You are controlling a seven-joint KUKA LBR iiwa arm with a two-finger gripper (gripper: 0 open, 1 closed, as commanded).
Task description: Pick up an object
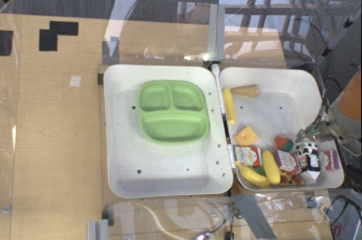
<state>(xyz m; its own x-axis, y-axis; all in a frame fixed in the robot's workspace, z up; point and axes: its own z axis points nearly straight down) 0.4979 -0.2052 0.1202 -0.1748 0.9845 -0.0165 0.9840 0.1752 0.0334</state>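
Note:
The right bin [283, 106] holds several toy foods. A yellow corn cob [228, 105] lies along its left wall, with a tan wedge [244, 91] behind it. An orange cheese piece [246, 136] sits near the middle. At the front lie a banana [253, 175], a second corn cob [271, 166], small cartons [287, 161], a red piece [283, 143] and a black-and-white cow-patterned bottle [309, 155]. My gripper [311, 132] hangs at the bin's right side, just above and behind the cow bottle. Nothing shows as held.
The left bin [121, 120] carries a green divided plate [172, 111] in its middle. A metal divider [218, 97] separates the two bins. The arm's orange band [352, 98] stands over the right bin's right rim. Clear panels rise behind the bins.

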